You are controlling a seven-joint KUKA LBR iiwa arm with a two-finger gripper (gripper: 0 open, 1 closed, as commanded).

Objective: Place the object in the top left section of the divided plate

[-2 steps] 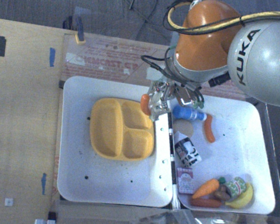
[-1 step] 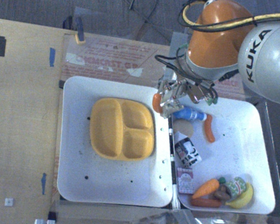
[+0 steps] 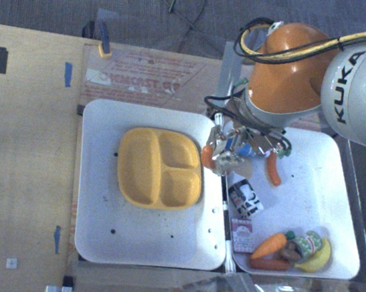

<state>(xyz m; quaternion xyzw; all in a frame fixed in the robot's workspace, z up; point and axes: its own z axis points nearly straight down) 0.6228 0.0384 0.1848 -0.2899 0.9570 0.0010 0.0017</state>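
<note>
The yellow divided plate (image 3: 159, 168) lies in the left bin (image 3: 91, 223); it has one large section on the left and two smaller ones on the right. My gripper (image 3: 225, 149) hangs under the orange wrist, over the divide between the two bins and just right of the plate's upper right corner. A small orange piece (image 3: 206, 156) shows right against the gripper's left side, beside the plate's rim. The gripper's body hides how the piece is held or whether it rests in the bin.
The right bin (image 3: 338, 197) holds a red-orange sausage-like piece (image 3: 273, 169), a black-and-white item (image 3: 244, 198), a pink packet (image 3: 242, 238), a carrot (image 3: 268, 245), a red stick (image 3: 269, 263), a green-capped item (image 3: 304, 243) and a banana (image 3: 318, 257). The arm covers the bins' upper middle.
</note>
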